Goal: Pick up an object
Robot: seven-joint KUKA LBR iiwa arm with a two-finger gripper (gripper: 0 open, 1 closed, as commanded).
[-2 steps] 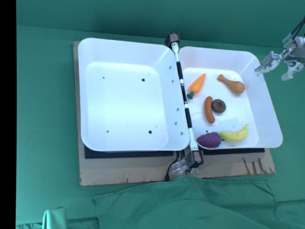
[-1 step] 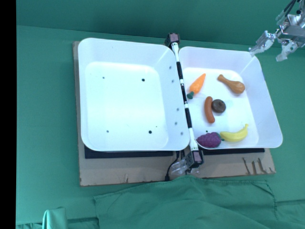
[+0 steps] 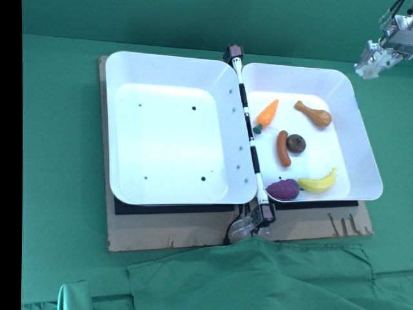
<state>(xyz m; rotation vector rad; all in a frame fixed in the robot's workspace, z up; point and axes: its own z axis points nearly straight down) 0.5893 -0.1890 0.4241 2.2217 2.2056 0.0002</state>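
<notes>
- On your left, the left bin (image 3: 171, 134) sat beside the right bin (image 3: 361, 150), walls touching.
- In the right bin you had a carrot (image 3: 267, 113), a sausage (image 3: 282, 148) just beside a chocolate doughnut (image 3: 296, 143), a drumstick (image 3: 314, 113), and grapes (image 3: 282, 189) touching a banana (image 3: 318, 183).
- At far right, the gripper (image 3: 370, 64) hung outside the bins, well apart from every object; you couldn't tell how far it was open, and nothing showed in it.
</notes>
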